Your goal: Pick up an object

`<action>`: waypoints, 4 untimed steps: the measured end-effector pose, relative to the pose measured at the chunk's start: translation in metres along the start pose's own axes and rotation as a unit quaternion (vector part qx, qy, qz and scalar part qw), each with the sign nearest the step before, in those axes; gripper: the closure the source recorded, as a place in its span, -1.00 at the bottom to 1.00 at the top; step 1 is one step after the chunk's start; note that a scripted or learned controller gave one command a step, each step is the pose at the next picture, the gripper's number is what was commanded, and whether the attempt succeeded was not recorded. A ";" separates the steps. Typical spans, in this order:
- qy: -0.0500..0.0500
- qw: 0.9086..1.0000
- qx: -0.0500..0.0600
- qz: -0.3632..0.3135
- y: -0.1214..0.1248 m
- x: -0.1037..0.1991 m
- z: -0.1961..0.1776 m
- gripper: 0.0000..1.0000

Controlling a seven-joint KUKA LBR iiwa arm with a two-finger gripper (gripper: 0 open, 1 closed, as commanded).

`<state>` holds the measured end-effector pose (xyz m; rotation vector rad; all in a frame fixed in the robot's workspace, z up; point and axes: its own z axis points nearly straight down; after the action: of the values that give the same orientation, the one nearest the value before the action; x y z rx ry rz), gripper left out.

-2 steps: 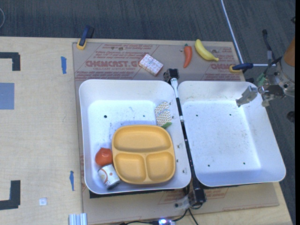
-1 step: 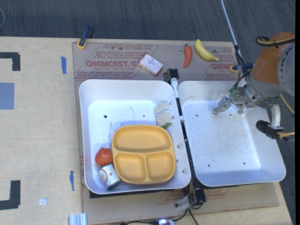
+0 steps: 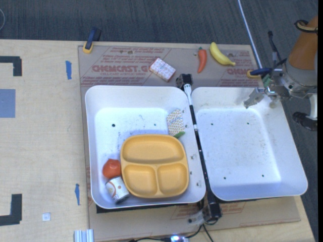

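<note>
My gripper (image 3: 263, 99) hangs over the far right corner of the right bin (image 3: 282, 180), with its two fingers spread apart and nothing between them. The left bin (image 3: 101, 115) holds a yellow divided plate (image 3: 154, 165). A red round object (image 3: 111, 168) and a small white and orange can (image 3: 116, 189) lie at the plate's left. A patterned packet (image 3: 175, 121) sits just beyond the plate. All of these are well left of the gripper.
Behind the bins on the cardboard lie a banana (image 3: 221, 54), a red chili (image 3: 202, 60), a patterned block (image 3: 162, 69) and a black-handled tool (image 3: 184, 80). A blue and yellow clip (image 3: 91, 40) sits at the far left corner.
</note>
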<state>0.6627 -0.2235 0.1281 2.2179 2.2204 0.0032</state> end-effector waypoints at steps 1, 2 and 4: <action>-0.001 1.000 0.000 0.000 0.002 0.015 0.022 -1.00; -0.009 1.000 -0.005 -0.001 0.004 0.010 0.006 1.00; 0.000 1.000 0.000 0.000 -0.110 0.077 -0.060 1.00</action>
<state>0.5526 -0.1470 0.1873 2.2180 2.2213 0.0024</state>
